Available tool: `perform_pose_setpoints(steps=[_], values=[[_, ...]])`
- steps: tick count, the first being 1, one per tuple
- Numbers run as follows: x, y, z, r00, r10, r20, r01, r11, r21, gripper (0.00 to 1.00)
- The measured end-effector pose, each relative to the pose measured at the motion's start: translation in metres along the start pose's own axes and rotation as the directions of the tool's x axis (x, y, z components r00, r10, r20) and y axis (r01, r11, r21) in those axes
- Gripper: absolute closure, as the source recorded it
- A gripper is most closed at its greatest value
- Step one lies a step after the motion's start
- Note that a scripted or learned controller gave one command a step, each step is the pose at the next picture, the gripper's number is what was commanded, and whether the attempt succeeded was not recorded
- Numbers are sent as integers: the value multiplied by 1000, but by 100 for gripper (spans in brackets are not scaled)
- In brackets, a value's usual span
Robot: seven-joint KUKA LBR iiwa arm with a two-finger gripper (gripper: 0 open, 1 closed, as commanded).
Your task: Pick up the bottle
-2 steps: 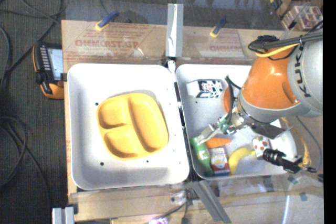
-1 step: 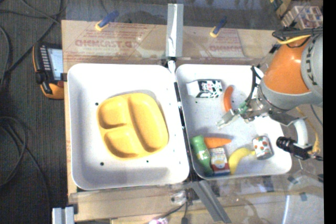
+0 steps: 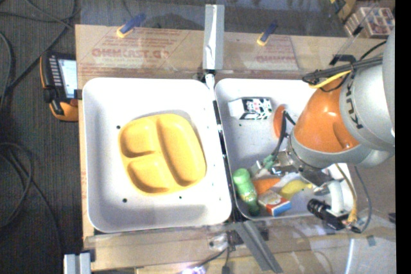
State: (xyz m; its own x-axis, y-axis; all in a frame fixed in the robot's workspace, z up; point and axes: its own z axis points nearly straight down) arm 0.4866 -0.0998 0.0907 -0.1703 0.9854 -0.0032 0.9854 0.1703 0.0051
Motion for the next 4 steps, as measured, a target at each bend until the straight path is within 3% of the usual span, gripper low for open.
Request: perform_pose_setpoints(steps=[1,2,3,4], values=[[66,10,-90,955,296,1,-296,955,12,0],[53,7,-90,976,219,2,-219,976,13,0],[53,7,-90,976,219,2,-219,976,13,0],[-2,14,-1,973,229,1,-229,973,1,0]])
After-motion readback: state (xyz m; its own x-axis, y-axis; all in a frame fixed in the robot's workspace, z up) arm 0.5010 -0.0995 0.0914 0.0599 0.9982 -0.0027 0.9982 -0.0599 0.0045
